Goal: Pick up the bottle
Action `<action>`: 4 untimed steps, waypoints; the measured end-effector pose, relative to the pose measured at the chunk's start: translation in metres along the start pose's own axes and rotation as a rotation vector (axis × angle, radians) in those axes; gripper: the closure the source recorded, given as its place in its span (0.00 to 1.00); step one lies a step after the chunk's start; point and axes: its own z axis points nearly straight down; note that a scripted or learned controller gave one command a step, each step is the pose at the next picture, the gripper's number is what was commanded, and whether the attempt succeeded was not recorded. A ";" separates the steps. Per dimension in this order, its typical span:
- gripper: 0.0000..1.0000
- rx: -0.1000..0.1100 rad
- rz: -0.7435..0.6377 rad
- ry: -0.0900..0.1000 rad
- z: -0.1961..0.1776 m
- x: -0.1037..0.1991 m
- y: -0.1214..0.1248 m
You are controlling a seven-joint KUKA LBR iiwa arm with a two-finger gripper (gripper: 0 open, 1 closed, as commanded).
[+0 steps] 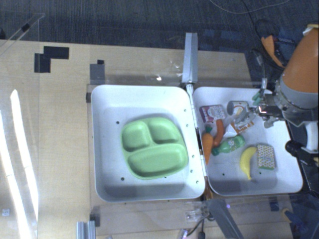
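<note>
The bottle (230,144) is small and green and lies on its side in the middle of the right bin (294,180), its dark cap pointing left. My gripper (248,114) reaches in from the right over the bin's upper part. It hangs above and to the right of the bottle, over a white and orange packet (242,127). Nothing of the bottle is in it.
Two carrots (207,144) lie just left of the bottle, with a maroon pouch (212,113) above them. A banana (246,162) and a patterned block (265,157) sit to its lower right. A silver can (236,106) rests near the gripper. The left bin (102,133) holds a green divided plate (154,147).
</note>
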 end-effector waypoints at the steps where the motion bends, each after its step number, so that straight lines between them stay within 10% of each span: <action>1: 0.00 0.002 0.266 0.001 0.097 0.007 -0.014; 2: 0.00 -0.010 0.201 0.001 0.170 -0.012 0.041; 3: 0.00 -0.008 0.221 0.011 0.169 -0.054 0.006; 4: 1.00 -0.011 0.222 0.008 0.158 -0.055 0.007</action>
